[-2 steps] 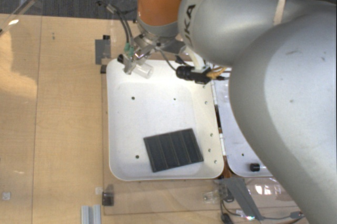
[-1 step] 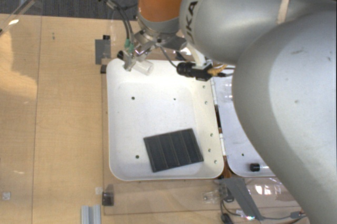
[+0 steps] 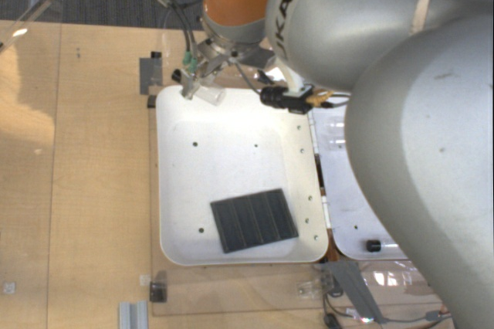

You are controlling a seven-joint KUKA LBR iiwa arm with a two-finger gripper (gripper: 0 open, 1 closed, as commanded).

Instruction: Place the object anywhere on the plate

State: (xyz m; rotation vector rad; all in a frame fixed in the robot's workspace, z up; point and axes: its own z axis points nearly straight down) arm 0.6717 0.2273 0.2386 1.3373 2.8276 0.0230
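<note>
The arm (image 3: 363, 34) comes in from the right and fills much of the upper right of the frame. Its gripper (image 3: 193, 80) hangs over the top left corner of the left bin (image 3: 174, 188), close to the rim. It is small and partly blurred there, so I cannot tell if it is open or shut, or if it has anything in it.

The plate (image 3: 255, 221) is dark and ribbed. It lies flat in the lower middle of the same bin, a little turned. It is well apart from the gripper, so the arm would need to cross the bin to get over it.

A small dark thing (image 3: 373, 245) lies in the right bin (image 3: 340, 165), near its lower edge, just beside the big grey arm. I think this may be the object, but it is too small to be sure. If it is, it is not on the plate yet, and the job is not done.
</note>
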